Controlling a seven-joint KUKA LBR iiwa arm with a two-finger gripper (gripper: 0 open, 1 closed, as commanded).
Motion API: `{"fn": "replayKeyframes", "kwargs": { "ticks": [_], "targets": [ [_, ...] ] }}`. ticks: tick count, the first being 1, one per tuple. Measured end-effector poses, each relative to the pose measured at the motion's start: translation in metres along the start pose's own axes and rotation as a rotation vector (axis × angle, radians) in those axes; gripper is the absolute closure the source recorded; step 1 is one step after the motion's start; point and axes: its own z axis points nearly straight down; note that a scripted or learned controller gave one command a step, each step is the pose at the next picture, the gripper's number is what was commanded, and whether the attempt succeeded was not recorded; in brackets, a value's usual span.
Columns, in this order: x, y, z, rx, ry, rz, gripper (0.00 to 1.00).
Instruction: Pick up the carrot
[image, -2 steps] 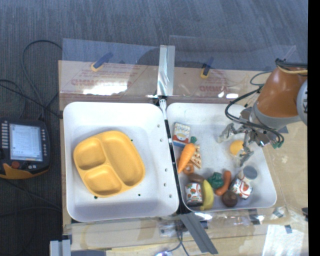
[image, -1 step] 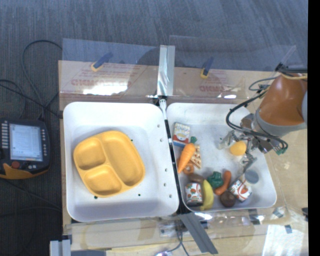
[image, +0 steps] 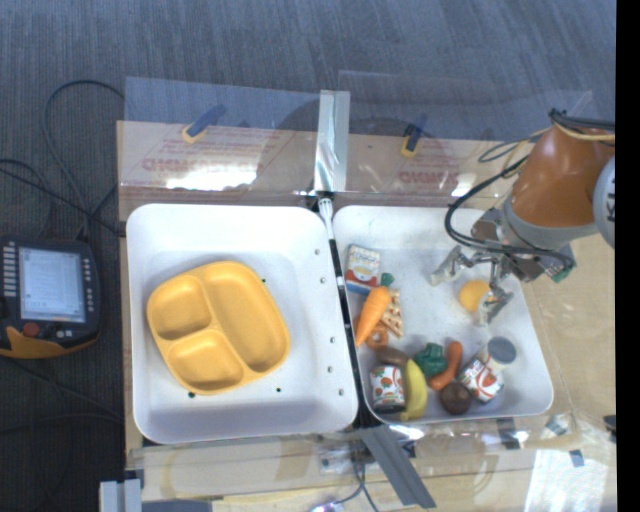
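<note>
The jaws stand spread apart, the gripper (image: 472, 283) poised over a yellow lemon (image: 473, 294) in the right bin (image: 420, 228), gripping nothing; the carrot (image: 371, 314) lies well apart by that bin's left wall, beside a waffle (image: 391, 318)

One orange carrot (image: 371, 313) with a small green top is seen in the right bin (image: 520, 405), close against its left wall. It lies tilted, thick leafy end up and away, tapered tip pointing down-left.
</note>
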Motion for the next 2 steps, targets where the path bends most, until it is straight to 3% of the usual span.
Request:
{"fn": "replayKeyframes", "kwargs": {
  "ticks": [1,2],
  "targets": [
    [-0.061,0.099,-0.002,-0.002,-0.008,0.058,0.0],
    [-0.03,0.127,-0.003,0.004,-0.011,0.232,0.0]
  ]
}}
